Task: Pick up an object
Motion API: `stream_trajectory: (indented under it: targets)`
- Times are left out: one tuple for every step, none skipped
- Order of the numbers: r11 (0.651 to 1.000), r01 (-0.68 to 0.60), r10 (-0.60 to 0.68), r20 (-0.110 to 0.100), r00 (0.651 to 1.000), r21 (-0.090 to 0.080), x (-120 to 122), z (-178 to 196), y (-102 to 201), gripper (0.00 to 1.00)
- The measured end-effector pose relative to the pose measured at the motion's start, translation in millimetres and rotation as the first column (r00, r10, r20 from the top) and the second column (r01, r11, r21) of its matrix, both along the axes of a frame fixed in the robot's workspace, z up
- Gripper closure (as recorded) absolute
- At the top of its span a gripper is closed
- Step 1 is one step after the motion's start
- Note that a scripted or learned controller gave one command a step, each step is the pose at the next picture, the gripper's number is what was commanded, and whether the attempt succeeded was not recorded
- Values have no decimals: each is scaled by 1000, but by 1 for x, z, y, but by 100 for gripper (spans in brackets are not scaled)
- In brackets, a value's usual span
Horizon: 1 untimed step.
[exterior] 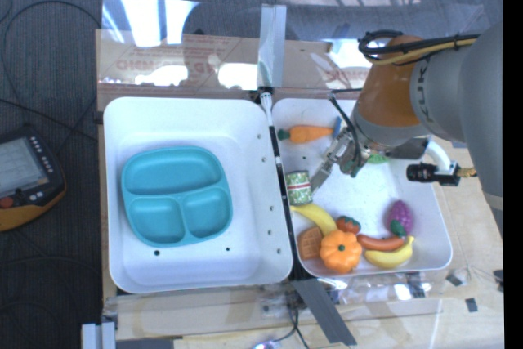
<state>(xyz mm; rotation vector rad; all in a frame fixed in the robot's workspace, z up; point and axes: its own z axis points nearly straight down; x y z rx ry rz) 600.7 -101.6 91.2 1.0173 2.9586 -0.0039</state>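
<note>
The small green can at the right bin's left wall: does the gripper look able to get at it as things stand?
Probably yes. The gripper hangs just up and right of the green can, with bare bin floor between them. The right bin's left wall and a banana crowd the can's far sides, which may limit finger room.

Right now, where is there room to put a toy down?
Free: the left bin floor around the teal tray, and the right bin middle between the can and grapes. Crowded: its front edge, with bananas and pumpkin.
</note>
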Motion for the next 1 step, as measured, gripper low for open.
stream_trajectory:
  targets:
    - [999, 42, -42, -22, 999, 5, 44, 1, -3, 0]
